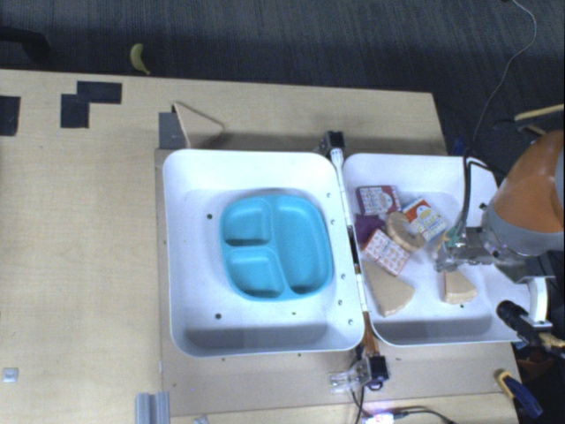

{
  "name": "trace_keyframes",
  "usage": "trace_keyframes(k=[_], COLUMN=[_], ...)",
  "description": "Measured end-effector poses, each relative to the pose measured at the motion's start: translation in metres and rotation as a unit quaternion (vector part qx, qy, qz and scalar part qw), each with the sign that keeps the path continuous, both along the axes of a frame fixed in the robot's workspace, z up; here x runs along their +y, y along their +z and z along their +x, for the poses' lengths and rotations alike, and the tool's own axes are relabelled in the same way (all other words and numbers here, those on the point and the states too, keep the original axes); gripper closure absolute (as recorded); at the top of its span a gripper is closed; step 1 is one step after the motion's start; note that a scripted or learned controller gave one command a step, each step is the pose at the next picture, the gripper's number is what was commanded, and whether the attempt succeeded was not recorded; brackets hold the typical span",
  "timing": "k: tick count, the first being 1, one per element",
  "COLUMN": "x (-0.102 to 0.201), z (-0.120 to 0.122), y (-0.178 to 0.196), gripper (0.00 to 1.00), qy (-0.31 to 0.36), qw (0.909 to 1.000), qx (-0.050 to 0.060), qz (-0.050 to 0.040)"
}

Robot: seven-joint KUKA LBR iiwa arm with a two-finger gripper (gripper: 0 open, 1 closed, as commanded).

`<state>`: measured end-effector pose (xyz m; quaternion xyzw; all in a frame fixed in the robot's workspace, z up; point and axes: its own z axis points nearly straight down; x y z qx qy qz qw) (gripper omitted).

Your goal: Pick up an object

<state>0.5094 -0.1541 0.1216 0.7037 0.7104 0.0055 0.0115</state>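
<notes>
Pincer [455, 253] first: the metal tip hangs low inside the right-hand shallow white plastic bin [424, 323], just above a pale tan wedge-shaped piece [458, 288] by the bin's right side, and from where I stand I cannot tell how it is set or whether it touches anything. Behind it rises the grey arm with its orange band [537, 184], reaching in from the right. Other things lie in that bin: a larger pale tan wedge [391, 291] near the front left, a pink-and-white checkered packet [386, 253] just beside it, a dark purple printed card [376, 200] towards the back, a colourful snack packet [424, 220] and a round tan disc [404, 232] touching it. The left-hand white bin [190, 237] holds a turquoise plastic tray with three compartments [276, 246] (it sits near the middle). Both bins rest side by side on the light wooden desk [79, 263]
</notes>
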Motion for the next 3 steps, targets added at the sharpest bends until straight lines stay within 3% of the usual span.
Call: trace_keyframes(k=[1, 2, 3], x=[0.0, 0.001, 0.001], z=[0.0, 0.001, 0.001], y=[0.0, 0.011, 0.011], gripper=[0.0, 1.0, 0.0], qy=[0.0, 0.002, 0.001], qw=[1.0, 1.0, 1.0], qx=[0.0, -0.002, -0.002], qz=[0.0001, 0.0, 0.0001])
